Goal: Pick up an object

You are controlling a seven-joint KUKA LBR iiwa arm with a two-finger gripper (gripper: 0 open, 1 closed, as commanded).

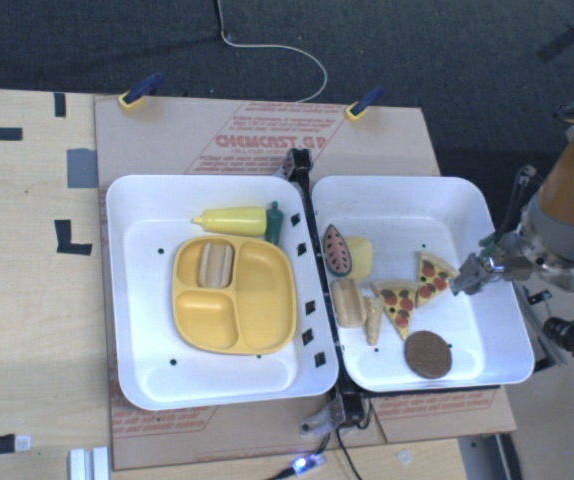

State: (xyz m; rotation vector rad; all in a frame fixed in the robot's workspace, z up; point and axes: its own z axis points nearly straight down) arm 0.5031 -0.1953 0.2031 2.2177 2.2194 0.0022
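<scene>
Hovering gripper (464,279) | grip state unclear | beside pizza slice (432,274): triangular, yellow, red-spotted

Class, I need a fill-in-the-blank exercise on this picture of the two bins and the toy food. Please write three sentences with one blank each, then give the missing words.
1. The yellow divided tray lies in the ____ bin.
2. The yellow bottle lies beside that tray's ____ edge.
3. The brown cookie lies in the same bin as the ____ slices.

Missing words: left; far; pizza
</scene>
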